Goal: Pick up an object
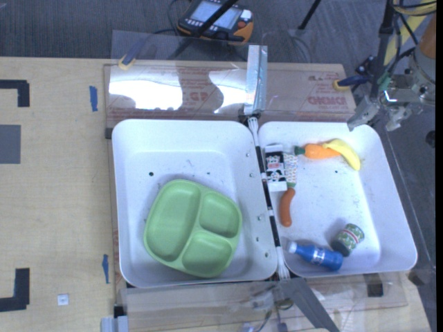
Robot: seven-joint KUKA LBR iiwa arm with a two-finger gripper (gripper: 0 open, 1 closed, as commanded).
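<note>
Above the right bin's (pixel 398 213) far corner, your gripper (pixel 379 111) hangs.
You can't tell its grip from up here; banana (pixel 346 153) and carrot (pixel 320 152) lie just below.

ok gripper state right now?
Gripper: cannot be told. It sits above the right bin's far right corner, with nothing visibly held.

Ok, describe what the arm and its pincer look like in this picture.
At the top right corner, past the right bin's far corner, sits the pincer: a pale grey metal head, blocky and angular, with a light patch in its middle and small dark parts around it. Thin dark cables and a yellow cable run beside it. The picture is too blurred there to read any markings.
</note>
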